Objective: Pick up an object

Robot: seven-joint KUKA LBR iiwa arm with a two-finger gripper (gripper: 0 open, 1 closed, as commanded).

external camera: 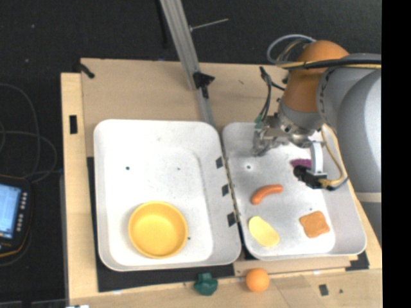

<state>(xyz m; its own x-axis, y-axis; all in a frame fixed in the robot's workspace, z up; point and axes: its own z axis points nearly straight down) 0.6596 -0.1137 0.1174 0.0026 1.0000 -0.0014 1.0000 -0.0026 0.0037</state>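
Bench, two bins [212, 172]. Gripper [262, 145] above right bin's far corner; grip state unclear. Sausage [266, 193] unpicked; task not begun.

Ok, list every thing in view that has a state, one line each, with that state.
Round yellow plastic bowl: upright, in the left white bin.
Orange sausage-shaped toy: lying flat in the right white bin.
Pale yellow oval piece: lying flat.
Orange-brown square piece: lying flat.
Small orange ball: resting on the bench, outside the bins.

Purple object [300, 165] partly hidden behind arm's cable fitting; arm [359, 127] cut off at right edge.
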